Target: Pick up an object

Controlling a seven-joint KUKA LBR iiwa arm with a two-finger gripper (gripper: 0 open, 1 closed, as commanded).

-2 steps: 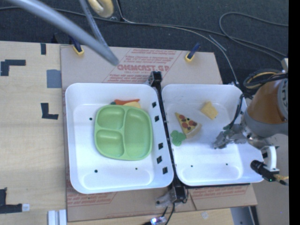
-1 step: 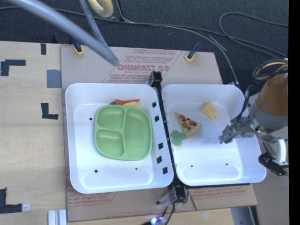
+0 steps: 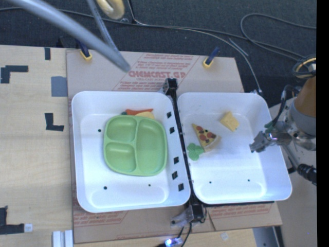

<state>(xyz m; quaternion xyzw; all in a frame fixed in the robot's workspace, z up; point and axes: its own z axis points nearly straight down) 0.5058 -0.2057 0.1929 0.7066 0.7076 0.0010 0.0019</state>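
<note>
Gripper (image 3: 259,143) sits at the right rim of the right bin (image 3: 241,192), low over the rim and clear of every object; how far it is open cannot be told from the camera view, and nothing is seen held in it. Candidate objects lie in the right bin: a pizza slice toy (image 3: 205,136) near the bin's left side, a green piece (image 3: 194,151) touching the slice's lower left corner, and a yellow block (image 3: 230,121) standing apart, nearer the back wall. The yellow block is judged the best target, since it is isolated and closest to the gripper. To execute the approach well, raise the tool above the rim, travel left and slightly toward the back wall, centre over the block, then descend vertically so both sides are bracketed evenly. Avoid the slice and green piece, which touch and could shift together. The arm (image 3: 303,109) enters from the right, with the wrist angled down and left toward the bin. The left bin (image 3: 82,153) holds a green divided plate (image 3: 136,144).
</note>
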